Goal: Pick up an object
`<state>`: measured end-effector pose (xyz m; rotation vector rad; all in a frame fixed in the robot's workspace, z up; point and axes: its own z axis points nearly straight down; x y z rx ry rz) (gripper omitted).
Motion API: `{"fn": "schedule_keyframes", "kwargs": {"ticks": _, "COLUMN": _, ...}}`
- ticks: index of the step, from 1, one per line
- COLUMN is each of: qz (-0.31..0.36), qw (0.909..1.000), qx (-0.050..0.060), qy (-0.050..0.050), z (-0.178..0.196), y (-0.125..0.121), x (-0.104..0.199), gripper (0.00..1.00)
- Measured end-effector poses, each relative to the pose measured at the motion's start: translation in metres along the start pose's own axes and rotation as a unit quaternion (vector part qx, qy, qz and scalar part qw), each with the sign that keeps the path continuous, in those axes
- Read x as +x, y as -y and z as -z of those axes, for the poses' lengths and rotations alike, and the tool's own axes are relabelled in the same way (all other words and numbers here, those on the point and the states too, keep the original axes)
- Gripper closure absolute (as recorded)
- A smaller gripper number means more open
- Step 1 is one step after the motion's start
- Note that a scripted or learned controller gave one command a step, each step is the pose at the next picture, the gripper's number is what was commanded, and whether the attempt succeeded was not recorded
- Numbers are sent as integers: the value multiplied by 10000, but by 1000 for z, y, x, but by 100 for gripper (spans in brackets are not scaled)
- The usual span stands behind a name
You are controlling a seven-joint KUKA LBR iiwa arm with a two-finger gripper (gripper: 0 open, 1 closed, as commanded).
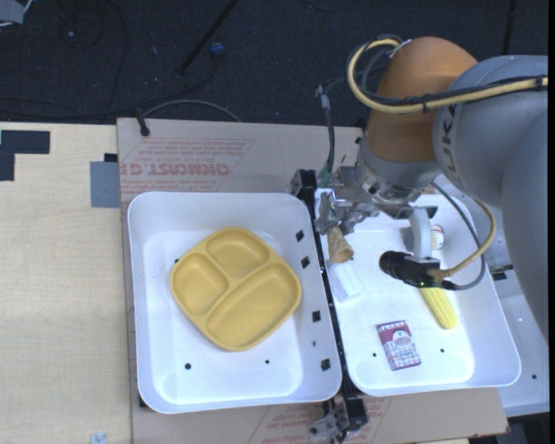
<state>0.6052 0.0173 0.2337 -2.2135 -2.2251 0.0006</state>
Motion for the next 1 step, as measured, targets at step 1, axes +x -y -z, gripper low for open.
{"fn": "schedule_keyframes", "kwargs": {"ticks": 1, "qz": 5, "qw": 10000, "qx": 2, "qy": 0, "z": 6, "y": -1, "x": 57, "gripper": 100}}
